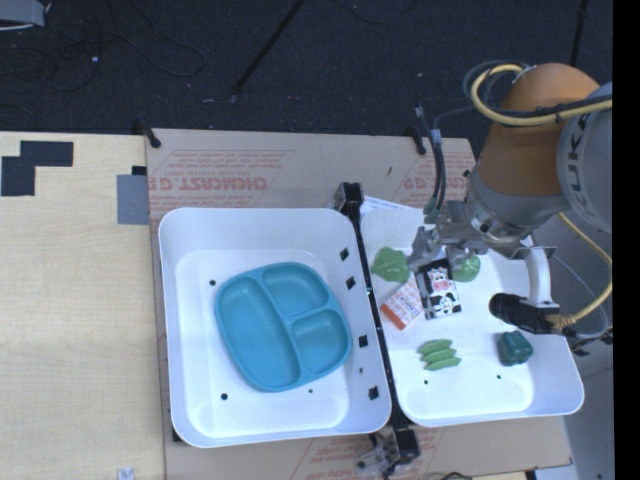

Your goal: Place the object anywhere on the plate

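A blue plate [280,325] with three compartments lies in the left white bin [190,268], and nothing rests on it. My gripper [436,253] hangs over the upper middle of the right bin [545,393]. Just below it lies a small black-and-white carton [441,294], touching or nearly touching it. I cannot tell whether the carton is held. An orange-and-white packet [402,309] lies next to the carton on its left.
The right bin also holds a green leafy piece [390,264], a second green piece [466,265] by the gripper, a green pea pod [438,354] and a dark teal object [515,347]. A black divider [365,308] separates the bins.
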Tool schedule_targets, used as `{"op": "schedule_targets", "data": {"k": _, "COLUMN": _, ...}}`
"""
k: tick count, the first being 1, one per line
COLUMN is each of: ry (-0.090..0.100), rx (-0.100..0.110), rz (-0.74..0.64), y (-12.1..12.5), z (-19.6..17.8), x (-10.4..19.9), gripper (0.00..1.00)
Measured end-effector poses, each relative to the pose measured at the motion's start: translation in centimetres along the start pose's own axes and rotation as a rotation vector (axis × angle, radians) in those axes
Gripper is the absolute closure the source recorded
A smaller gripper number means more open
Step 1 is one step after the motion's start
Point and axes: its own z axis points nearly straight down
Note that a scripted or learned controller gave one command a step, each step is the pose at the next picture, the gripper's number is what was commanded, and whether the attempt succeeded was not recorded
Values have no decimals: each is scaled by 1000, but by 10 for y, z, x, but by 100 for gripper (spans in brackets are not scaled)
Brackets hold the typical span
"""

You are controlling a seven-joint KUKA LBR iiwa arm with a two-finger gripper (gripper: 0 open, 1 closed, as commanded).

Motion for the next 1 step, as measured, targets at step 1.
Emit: {"op": "schedule_targets", "data": {"k": 1, "ry": 0, "rx": -2, "rz": 0, "y": -12, "z": -3, "x": 50, "gripper": 100}}
